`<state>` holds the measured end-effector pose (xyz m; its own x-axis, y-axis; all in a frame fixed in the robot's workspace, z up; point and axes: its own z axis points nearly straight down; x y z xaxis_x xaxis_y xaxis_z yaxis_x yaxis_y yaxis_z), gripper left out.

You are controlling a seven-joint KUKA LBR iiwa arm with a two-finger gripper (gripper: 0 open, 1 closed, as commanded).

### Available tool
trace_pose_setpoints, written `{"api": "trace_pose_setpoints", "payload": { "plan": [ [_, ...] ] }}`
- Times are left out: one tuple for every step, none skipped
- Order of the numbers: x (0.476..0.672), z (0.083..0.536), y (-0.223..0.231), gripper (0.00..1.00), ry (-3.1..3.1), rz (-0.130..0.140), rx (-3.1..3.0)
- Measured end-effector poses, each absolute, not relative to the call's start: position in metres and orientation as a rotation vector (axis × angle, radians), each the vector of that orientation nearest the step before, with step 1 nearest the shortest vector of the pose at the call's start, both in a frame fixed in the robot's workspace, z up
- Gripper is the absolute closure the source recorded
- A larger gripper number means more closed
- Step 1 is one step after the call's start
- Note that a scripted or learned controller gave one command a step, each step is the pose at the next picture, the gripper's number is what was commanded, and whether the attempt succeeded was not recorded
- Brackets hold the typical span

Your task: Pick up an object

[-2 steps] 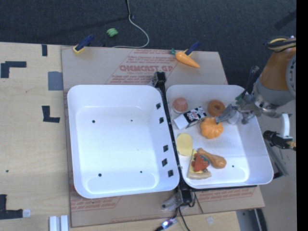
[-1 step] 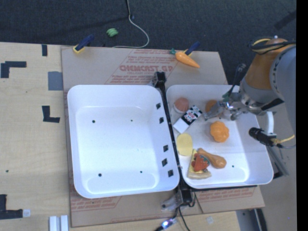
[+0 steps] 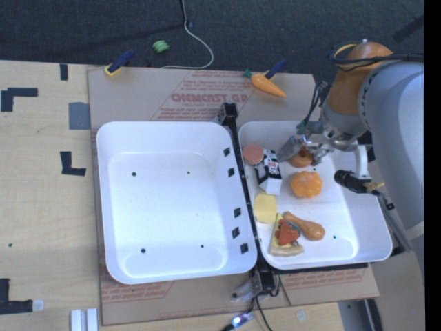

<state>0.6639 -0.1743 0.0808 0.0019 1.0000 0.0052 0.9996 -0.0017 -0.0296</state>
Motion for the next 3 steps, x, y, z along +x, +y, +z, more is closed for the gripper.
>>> {"api": "trace_pose_setpoints", "payload": {
  "plan": [
    [0.668,0.094,-0.175,1.00,-2.224,0.005,-2.219],
    [0.671,0.183,-0.099,1.00,-2.233,-0.010,-2.216],
    [0.668,0.184,-0.017,1.00,-2.230,-0.002,-2.209]
  ]
}}
